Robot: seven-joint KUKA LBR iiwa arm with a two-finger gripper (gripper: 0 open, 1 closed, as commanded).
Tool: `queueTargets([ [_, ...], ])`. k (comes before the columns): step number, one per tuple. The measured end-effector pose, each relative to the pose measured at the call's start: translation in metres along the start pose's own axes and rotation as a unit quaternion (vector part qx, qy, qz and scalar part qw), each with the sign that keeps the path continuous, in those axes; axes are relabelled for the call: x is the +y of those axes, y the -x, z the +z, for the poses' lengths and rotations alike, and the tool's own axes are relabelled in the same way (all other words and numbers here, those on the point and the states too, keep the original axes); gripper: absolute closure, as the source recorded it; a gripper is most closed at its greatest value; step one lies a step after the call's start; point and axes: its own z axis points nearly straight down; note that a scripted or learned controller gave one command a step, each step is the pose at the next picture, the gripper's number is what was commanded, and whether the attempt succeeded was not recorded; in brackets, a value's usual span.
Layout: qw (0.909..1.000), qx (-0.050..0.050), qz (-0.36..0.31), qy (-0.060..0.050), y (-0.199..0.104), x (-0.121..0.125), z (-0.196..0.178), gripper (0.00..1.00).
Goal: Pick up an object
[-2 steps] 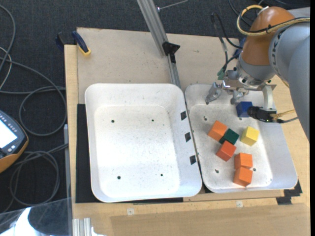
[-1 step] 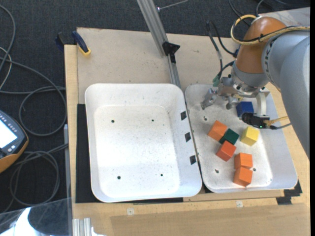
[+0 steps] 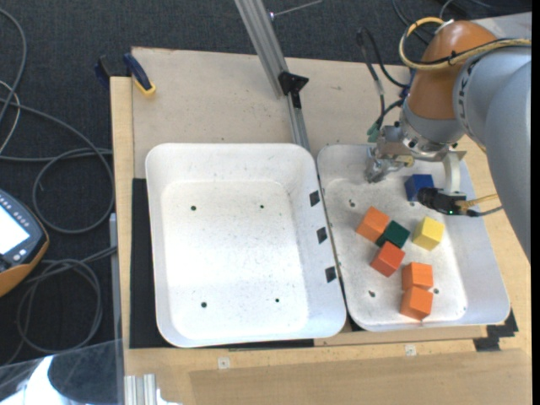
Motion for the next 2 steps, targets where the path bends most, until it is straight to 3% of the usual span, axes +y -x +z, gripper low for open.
queueTargets([
  [2, 1.0000, -0.001, 0.000, 0.003, 0.000, -0.004, -0.110, 1.00],
])
